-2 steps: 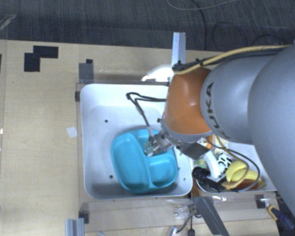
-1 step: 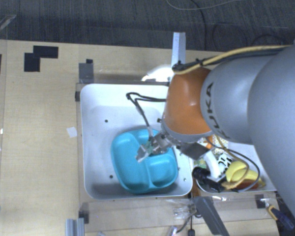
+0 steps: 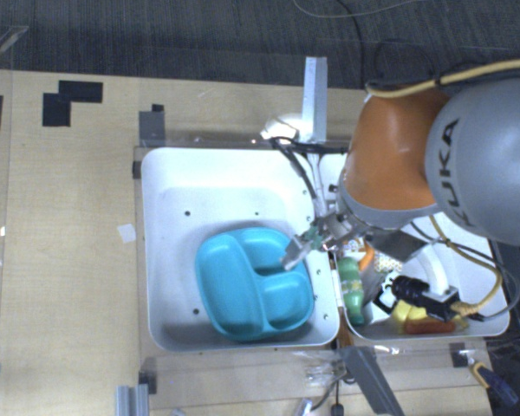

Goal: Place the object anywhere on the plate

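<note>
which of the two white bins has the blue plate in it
The left bin. The blue divided plate lies on its floor, whereas the right bin holds a jumble of small items under the arm.

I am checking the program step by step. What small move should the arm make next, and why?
Probably a short lowering toward the blue plate. The pincer is above the plate's right edge in the left bin, and whether it carries an object cannot be told. The other objects lie in the right bin.
</note>
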`<move>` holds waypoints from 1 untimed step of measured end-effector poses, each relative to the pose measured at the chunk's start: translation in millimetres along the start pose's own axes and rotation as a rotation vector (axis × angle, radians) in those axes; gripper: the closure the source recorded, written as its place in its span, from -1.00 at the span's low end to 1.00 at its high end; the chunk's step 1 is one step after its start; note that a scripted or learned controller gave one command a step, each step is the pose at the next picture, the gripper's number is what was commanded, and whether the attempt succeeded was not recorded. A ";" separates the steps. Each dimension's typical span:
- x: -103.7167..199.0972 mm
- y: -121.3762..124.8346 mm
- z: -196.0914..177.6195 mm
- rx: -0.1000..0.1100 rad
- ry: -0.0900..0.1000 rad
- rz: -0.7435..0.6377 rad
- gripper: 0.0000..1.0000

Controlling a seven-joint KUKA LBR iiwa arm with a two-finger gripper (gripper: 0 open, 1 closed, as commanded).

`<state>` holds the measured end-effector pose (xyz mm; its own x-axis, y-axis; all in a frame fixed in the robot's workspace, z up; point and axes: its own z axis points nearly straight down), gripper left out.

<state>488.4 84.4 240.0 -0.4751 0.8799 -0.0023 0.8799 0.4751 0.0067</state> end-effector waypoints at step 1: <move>0.2 2.0 -10.8 -0.005 -0.002 -0.007 1.00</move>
<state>490.0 85.5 250.7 -0.4813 0.8765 -0.0044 0.8765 0.4813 0.0114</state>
